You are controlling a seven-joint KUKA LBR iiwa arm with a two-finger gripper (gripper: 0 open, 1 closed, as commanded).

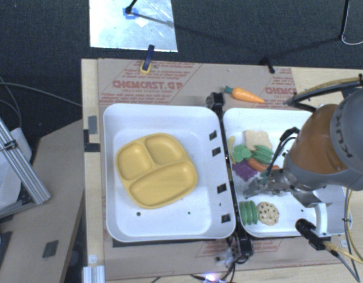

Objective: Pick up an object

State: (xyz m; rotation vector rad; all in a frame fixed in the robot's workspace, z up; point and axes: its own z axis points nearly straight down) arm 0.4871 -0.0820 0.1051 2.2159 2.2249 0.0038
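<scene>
Your arm comes in from the right and hangs low over the right bin [287,118], with the gripper [257,186] sitting in the middle of the toy food pile. That makes sense, since everything pickable is crowded into that bin's left half: a cream slab [257,138], a green leafy piece [241,154], a purple piece [245,170], an orange stick [259,165] and, nearer the front, a green pod [248,211] right beside a cookie [268,212]. The gripper looks to be between the purple piece and the pod, so either could be your target. Honestly, I can't tell how the jaws stand; that part is a dark blur, and nothing shows clearly between them. The yellow divided plate [156,170] sits alone in the left bin [119,122], probably as a drop spot. A carrot [245,95] lies outside on the cardboard, beyond the bins.
</scene>
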